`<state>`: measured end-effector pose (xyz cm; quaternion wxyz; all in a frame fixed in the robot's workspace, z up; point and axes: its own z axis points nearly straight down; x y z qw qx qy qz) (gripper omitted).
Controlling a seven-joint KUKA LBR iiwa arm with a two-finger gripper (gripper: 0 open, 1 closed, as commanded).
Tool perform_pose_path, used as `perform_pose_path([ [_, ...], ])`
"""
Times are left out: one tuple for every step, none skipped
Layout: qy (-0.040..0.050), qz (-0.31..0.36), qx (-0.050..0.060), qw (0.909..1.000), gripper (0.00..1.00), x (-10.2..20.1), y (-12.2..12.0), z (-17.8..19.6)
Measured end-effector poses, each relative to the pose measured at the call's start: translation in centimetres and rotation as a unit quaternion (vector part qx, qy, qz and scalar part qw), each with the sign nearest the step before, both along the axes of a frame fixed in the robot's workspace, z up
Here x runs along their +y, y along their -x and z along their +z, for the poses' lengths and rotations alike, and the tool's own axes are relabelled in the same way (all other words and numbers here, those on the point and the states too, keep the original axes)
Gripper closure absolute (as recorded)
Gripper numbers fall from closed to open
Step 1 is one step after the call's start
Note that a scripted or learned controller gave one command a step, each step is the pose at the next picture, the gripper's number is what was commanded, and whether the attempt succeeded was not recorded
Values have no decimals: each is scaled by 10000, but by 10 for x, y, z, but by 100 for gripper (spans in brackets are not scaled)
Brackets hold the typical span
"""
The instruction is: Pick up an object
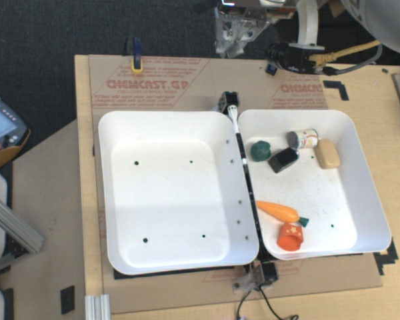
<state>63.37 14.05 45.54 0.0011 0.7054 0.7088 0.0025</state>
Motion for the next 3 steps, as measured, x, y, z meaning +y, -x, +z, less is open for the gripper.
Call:
perform_pose_path([
  [0,-2,0,10000,100,47,6,19],
  [-1,-2,2,10000,100,86,10,34],
  [42,-30,118,9999,100,83,23,-137],
])
